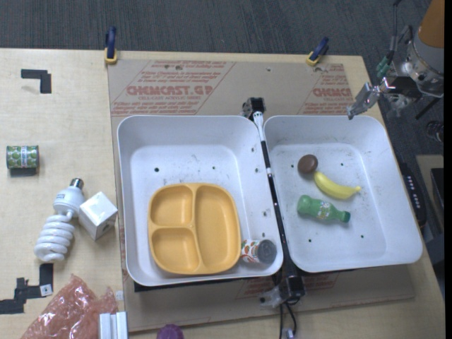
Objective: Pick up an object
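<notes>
The right bin (395,210) holds a small brown ball (307,164), a yellow banana (335,186) and a green bottle (323,209) lying on its side, all close together left of the bin's middle. In the left bin (134,189) lie a yellow divided plate (194,227) and a small can (258,251) at the front right corner. My gripper (367,99) hangs above the right bin's far right corner, well away from the three objects, with nothing seen in it.
Left of the bins, on the bench, lie a white spiral light bulb (58,224), a white cube (98,214), a green can (22,157) and a red mesh bag (70,309). A black divider (265,161) runs between the bins.
</notes>
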You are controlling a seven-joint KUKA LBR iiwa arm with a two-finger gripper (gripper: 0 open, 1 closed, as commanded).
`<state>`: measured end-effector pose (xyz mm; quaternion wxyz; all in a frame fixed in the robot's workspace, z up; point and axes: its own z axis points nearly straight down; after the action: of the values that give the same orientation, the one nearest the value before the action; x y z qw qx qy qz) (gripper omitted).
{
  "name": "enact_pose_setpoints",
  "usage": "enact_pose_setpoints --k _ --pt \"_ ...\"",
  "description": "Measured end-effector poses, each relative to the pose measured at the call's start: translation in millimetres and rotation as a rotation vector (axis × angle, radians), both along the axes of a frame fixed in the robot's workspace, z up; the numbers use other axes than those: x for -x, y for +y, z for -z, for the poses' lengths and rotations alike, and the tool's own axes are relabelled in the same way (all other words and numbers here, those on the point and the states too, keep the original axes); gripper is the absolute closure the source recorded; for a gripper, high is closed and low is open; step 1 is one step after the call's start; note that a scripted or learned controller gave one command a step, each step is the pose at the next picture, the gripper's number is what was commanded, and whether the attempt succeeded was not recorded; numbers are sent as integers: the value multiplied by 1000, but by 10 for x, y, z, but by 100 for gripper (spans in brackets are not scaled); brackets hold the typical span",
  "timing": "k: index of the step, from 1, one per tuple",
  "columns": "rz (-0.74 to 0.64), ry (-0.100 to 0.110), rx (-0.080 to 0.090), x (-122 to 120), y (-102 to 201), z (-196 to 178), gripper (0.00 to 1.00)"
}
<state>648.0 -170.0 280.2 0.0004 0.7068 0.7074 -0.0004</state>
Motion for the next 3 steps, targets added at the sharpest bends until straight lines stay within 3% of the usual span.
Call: enact_pose_setpoints --k 1,2,3 --pt "2 0 -1 126 -55 1551 0" --pt "2 0 -1 681 17 1877 0" --pt "4 -3 0 671 10 1771 100"
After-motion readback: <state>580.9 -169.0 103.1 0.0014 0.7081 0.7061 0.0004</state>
